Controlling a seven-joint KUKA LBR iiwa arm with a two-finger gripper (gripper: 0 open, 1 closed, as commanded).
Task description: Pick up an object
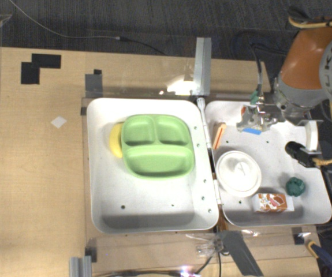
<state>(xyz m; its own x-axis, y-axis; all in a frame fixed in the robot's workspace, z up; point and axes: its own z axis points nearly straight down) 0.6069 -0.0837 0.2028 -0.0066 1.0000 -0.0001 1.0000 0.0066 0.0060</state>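
Nothing is lifted yet: metal two-finger gripper (257, 118) hovers over a small blue flat piece (251, 130) in the right white bin (321, 209).

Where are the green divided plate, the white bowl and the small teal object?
green divided plate (156, 146): camera view, left bin, on the ridge between its compartments.
white bowl (238, 171): camera view, right bin, middle of the bowl.
small teal object (295, 186): camera view, right bin's near right corner, its top.
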